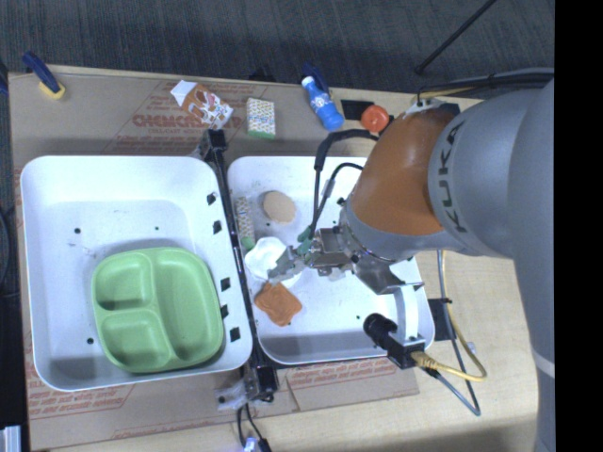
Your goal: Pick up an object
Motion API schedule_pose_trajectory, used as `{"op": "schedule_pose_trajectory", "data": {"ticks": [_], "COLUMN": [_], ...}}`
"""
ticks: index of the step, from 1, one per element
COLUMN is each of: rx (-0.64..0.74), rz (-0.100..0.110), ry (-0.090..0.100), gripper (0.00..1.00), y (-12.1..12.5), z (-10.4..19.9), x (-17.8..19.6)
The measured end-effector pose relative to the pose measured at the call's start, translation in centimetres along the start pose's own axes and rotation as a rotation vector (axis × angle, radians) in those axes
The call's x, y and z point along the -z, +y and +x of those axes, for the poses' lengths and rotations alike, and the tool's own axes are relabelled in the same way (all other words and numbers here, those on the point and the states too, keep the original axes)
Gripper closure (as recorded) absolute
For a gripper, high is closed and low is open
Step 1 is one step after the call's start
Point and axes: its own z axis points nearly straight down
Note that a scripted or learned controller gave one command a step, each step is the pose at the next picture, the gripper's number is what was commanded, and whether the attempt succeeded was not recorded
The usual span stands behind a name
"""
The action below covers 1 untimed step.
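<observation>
The right bin (330, 342) holds a tan round object (278, 206) near its back, a white crumpled object (265, 251) at its left side, and an orange-brown flat piece (278, 303) toward the front. A narrow greenish strip (245, 220) lies along the bin's left wall. My gripper (294, 263) is low over the bin, right beside the white object and just above the orange-brown piece. The grey and orange wrist hides much of the bin's right half.
The left bin (57, 196) carries a green divided plate (157, 308). Behind the bins on the cardboard lie a blue bottle (322, 103), an orange cap (375, 117), a small green-white packet (261, 117) and a snack wrapper (200, 104). A yellow cable (456, 373) trails at the front right.
</observation>
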Motion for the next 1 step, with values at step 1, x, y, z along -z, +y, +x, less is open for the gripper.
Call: {"op": "schedule_pose_trajectory", "data": {"ticks": [1], "rx": [0.0], "rz": [0.0], "ry": [0.0], "gripper": [0.0], "y": [0.0], "z": [0.0], "x": [0.0]}}
